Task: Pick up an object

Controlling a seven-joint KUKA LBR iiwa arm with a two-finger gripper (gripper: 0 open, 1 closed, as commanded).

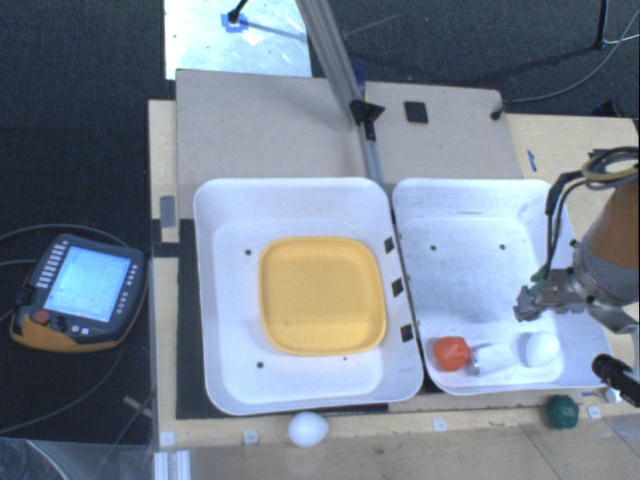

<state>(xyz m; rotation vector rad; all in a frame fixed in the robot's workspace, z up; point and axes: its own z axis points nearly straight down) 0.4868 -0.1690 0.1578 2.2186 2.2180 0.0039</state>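
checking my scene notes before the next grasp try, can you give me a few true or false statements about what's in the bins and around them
1. A yellow plate lies in the left bin. True.
2. The red object lies in the left bin. False: it lies in the right bin, near its front edge.
3. A white egg-shaped object lies on the bench outside the bins, in front of the left bin. True.
4. The green ball lies inside the right bin. False: it sits on the bench just outside that bin's front right corner.
5. The gripper is over the left bin. False: it is over the right bin, above a white ball.
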